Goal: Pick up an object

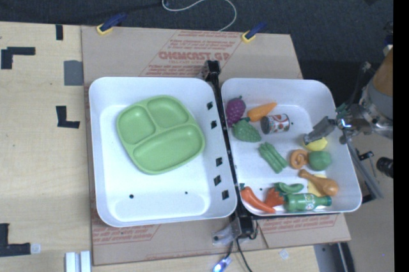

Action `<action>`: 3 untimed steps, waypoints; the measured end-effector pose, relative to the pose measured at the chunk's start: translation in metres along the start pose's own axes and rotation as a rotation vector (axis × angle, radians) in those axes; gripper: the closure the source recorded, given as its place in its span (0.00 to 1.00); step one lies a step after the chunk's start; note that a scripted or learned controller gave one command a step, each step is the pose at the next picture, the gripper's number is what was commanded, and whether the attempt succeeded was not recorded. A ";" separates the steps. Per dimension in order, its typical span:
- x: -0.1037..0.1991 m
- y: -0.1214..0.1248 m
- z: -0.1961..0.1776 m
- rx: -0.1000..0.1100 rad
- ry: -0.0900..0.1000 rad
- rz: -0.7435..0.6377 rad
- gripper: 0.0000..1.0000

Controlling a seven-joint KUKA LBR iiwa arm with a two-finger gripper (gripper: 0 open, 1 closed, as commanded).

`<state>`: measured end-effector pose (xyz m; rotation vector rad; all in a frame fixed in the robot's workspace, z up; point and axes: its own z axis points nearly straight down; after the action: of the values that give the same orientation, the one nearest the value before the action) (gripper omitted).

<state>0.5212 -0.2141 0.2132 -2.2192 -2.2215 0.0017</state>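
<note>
The right bin holds several toy foods. Among them are purple grapes, an orange carrot, a small can, a leafy green piece and a green bean pod. My gripper reaches in over the bin's right rim. It hangs just above a yellow lemon, which it partly hides. A green ball and an orange ring lie right below the lemon.
A drumstick, a green bottle and red and orange pieces crowd the right bin's front edge. The left bin holds a green divided plate. A black divider runs between the bins.
</note>
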 end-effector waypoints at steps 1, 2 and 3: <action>0.031 -0.041 0.109 0.010 0.005 0.000 0.00; 0.111 -0.037 0.130 0.000 0.001 -0.005 0.00; 0.107 -0.038 0.119 0.000 0.000 -0.001 1.00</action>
<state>0.4833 -0.1068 0.0945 -2.2184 -2.2226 0.0019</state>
